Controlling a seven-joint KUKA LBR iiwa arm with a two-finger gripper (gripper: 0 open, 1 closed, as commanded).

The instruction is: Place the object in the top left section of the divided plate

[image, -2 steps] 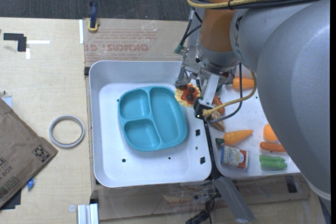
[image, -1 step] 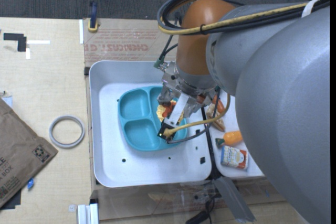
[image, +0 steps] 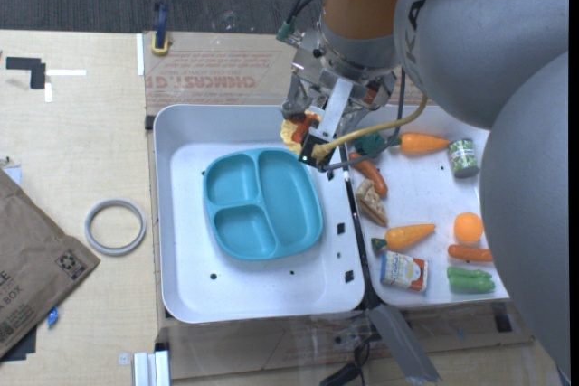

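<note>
Inspection runs from frame left to frame right.

Far left, on the desk (image: 72, 149): a brown paper bag (image: 32, 271) at lower left and a grey tape ring (image: 116, 225) just outside the left bin (image: 181, 285). Neither bears on the step.

Centre: the teal divided plate (image: 262, 203) lies flat in the left bin, slightly rotated. All three sections are bare. I judge the target to be the small section at its upper left (image: 228, 181). It lies well apart from where the arm is now.

Centre right: the gripper (image: 312, 136) hangs over the upper edge of the left bin, just beyond the plate's upper right corner. Something yellow and orange (image: 291, 131) sits against the jaws, probably the object. I cannot tell how far the jaws are spread, nor whether they truly have it; wrist hardware and cables crowd the spot.

Right: the right bin (image: 425, 172) carries toy carrots, an orange ball (image: 468, 227), a green can (image: 462, 156), a green pepper (image: 470, 280) and a small packet (image: 403, 270).

Recommendation: I would confirm the hold first, then carry leftward across the large section, stay clear of the plate's ridges, centre over the upper-left section and lower close before letting go, so the piece cannot bounce across a divider.
</note>
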